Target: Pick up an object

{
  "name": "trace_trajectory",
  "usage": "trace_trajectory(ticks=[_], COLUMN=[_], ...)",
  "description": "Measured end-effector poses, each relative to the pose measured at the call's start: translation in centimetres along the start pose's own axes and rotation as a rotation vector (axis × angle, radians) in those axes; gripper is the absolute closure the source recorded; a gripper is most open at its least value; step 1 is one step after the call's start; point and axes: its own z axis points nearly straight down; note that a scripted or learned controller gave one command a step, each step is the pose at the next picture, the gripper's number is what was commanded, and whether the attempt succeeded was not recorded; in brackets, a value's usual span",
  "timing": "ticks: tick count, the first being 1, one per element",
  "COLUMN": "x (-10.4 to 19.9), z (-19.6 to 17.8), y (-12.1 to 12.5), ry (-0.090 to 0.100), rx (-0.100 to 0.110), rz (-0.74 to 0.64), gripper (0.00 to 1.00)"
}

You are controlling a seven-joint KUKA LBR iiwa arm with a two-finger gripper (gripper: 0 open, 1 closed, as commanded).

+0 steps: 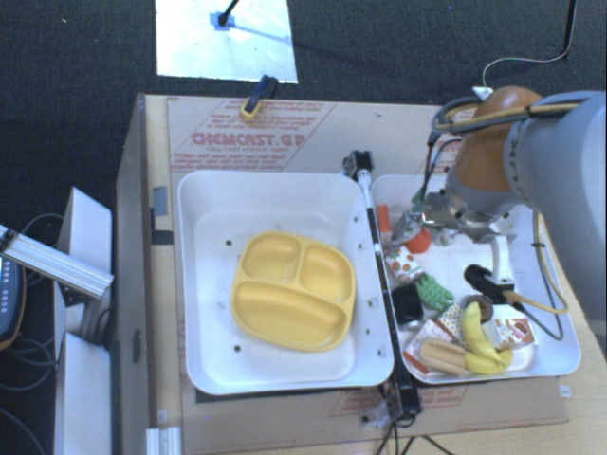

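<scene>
The two-finger metal gripper, grip state impossible to tell, hangs over the right white bin, the small red-orange toy just below it

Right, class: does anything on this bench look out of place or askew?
Mildly. The yellow divided tray lies skewed in the left bin, its edges not square with the bin's walls. The right bin is crowded, with a banana and other items heaped together. Nothing looks spilled or broken.

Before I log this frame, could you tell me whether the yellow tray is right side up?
Right side up: the yellow tray in the left bin shows its three hollow compartments facing upward.
</scene>
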Motion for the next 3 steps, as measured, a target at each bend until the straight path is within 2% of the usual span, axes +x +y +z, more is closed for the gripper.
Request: trace_trajectory(ticks=[1, 2, 3], x=[-1.5, 0.0, 0.0], z=[-0.1, -0.1, -1.1], y=[2.9, 0.8, 0.9], ry=[0.0, 0.0, 0.0], rx=[-0.003, -0.001, -0.003], rz=[-0.002, -0.001, -0.003], gripper=[0.0, 0.0, 1.0])
